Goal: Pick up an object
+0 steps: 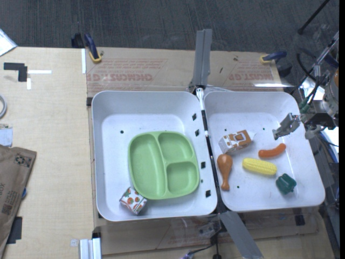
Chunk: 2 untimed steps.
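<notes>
Nearest my camera sits the left bin (102, 144), bearing a green divided plate (163, 164) and a small patterned carton (133, 201) at its front corner. From here I see the right bin (253, 201) holding corn (260, 167), drumstick (225, 170), sausage (271, 151), small box (235, 140), green pepper (286, 183). My gripper (284, 127) hovers above the sausage, released, grasping nothing.

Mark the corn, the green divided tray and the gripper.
corn (260, 167), camera view, middle of the yellow cob
green divided tray (163, 164), camera view, ridge between its compartments
gripper (285, 126), camera view, midway between the fingertips
</notes>
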Available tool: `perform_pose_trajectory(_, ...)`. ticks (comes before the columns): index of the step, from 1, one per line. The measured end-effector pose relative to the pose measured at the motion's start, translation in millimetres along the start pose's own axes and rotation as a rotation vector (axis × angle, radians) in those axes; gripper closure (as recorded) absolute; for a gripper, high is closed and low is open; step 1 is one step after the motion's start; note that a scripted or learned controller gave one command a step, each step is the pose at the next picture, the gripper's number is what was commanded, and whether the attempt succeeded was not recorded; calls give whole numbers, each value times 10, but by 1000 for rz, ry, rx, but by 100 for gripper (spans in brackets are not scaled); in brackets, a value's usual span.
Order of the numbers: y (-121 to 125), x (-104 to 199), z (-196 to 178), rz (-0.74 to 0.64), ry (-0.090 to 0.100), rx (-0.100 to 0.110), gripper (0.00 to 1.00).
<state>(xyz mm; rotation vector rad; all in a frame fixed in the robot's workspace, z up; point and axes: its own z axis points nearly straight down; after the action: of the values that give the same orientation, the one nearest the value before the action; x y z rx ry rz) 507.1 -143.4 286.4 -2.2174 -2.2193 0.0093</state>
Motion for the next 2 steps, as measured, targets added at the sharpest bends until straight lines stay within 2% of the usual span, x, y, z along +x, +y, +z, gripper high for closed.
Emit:
perform_pose_trajectory(1,-272,750,-267,171,-1,0,0)
perform_pose_trajectory(2,356,836,993,356,0,3,0)
